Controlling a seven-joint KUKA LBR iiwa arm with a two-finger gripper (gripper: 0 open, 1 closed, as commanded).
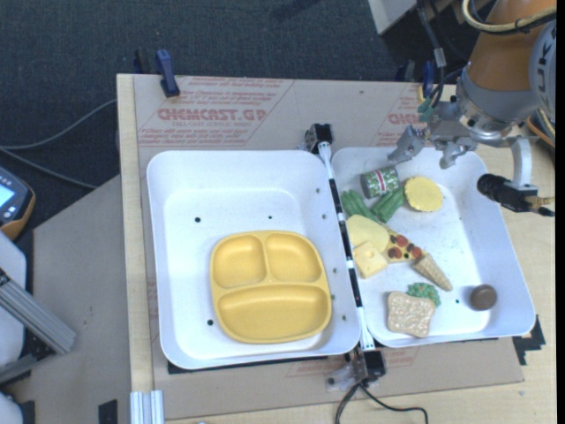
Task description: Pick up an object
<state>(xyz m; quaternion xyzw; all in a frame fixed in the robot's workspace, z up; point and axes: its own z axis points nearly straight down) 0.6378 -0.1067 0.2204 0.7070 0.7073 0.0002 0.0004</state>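
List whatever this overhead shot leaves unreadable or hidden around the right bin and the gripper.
- Arm: cut off by the camera view's top and right edges.
- Gripper: too small and blurred to judge its state.
- Can: label too small to read.
- Green beans: partly hidden under the can and the cheese wedge.
- Brown round item: too small to identify.

Lighting bright, even, overhead; both white bins (pixel 177 237) render near overexposed with mild glare on their floors. Shadows soft and short, faintly under the yellow divided plate (pixel 269 286). Overall sharpness modest; arm (pixel 508 51) at upper right slightly blurred, dark carpet (pixel 132 16) grainy.
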